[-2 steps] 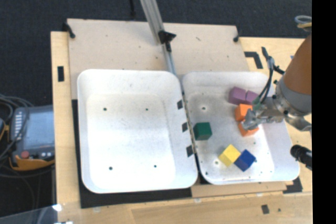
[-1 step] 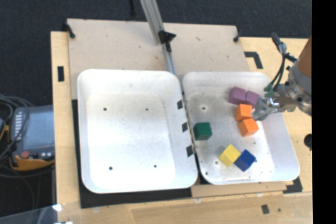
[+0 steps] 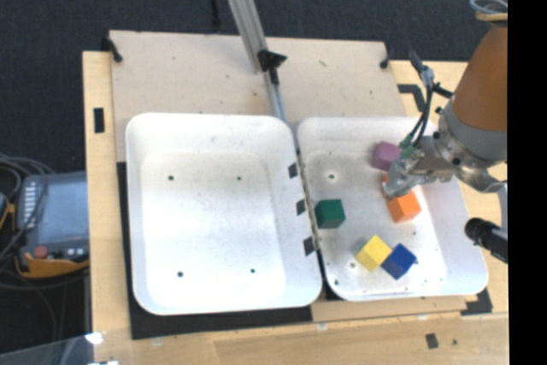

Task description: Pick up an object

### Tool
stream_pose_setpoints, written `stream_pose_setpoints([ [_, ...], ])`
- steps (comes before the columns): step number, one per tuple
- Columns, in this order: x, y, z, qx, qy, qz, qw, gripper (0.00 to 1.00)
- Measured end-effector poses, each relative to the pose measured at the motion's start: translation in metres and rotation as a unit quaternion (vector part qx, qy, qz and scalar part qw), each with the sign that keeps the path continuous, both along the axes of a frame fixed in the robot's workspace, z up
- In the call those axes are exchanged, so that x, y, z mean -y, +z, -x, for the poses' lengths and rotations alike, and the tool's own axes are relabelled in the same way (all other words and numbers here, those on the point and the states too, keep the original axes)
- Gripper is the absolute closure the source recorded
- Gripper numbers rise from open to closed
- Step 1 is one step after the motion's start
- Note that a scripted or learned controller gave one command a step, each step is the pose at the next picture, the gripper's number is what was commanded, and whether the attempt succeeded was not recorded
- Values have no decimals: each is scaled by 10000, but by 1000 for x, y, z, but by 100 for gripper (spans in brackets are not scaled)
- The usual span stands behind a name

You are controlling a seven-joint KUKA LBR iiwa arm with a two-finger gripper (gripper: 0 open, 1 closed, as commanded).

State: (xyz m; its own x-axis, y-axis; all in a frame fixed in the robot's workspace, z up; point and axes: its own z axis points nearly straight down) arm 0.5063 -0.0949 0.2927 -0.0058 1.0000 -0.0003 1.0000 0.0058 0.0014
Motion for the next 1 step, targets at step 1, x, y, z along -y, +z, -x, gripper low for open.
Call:
stream_pose_setpoints([
  [1, -55, -22, -5, -9, 10, -7, 10000, 100],
])
